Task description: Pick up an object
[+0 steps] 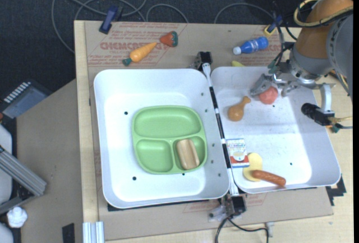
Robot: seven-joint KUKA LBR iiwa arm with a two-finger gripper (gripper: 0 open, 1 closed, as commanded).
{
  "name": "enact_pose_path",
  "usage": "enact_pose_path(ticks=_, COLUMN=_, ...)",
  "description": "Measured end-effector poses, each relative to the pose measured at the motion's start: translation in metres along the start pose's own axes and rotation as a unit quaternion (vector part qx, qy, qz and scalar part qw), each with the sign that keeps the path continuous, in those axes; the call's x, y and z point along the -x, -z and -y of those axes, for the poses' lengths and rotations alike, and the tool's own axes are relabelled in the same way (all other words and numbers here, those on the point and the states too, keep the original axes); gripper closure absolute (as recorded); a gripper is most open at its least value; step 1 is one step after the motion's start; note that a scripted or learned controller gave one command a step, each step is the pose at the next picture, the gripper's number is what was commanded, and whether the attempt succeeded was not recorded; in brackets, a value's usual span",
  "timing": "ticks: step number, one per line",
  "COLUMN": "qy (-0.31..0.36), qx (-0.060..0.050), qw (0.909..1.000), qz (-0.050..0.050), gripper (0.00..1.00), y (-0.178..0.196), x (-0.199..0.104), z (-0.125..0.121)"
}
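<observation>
Overhead, the gripper (270, 88) sits in the right bin (314, 152), its fingers spread either side of a pink-red ball (268, 95) (touching or apart is unclear). Just left of that ball lies a toy drumstick (238, 109).
</observation>
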State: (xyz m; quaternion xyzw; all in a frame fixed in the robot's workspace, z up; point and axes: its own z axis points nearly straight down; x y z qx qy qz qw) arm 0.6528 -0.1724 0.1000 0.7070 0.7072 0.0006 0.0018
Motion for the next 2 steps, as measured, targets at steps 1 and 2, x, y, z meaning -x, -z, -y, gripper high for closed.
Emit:
enact_pose_path(ticks=1, qy=0.0, qx=0.0, qw=1.0, qz=0.0, gripper=0.0, y=-0.015, x=-0.013, z=-0.011)
enact_pose_path(ticks=2, qy=0.001, qx=0.001, qw=1.0, qz=0.0, gripper=1.0, y=-0.004, x=-0.013, z=-0.012)
